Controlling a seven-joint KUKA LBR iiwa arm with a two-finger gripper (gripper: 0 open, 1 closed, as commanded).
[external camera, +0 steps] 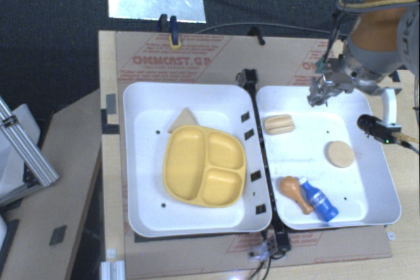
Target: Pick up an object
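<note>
Grey gripper above right bin

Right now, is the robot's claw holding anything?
Gripper: holding nothing, above the right bin's far edge; open or closed cannot be told.

In my right bin lie a bun, a tan disc, a drumstick touching a blue bottle

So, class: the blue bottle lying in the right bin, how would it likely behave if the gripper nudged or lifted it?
The blue bottle lies on its side, so a nudge would probably roll it. It touches the chicken drumstick, which might shift too. Its smooth, rounded body looks slippery for the gripper.
</note>
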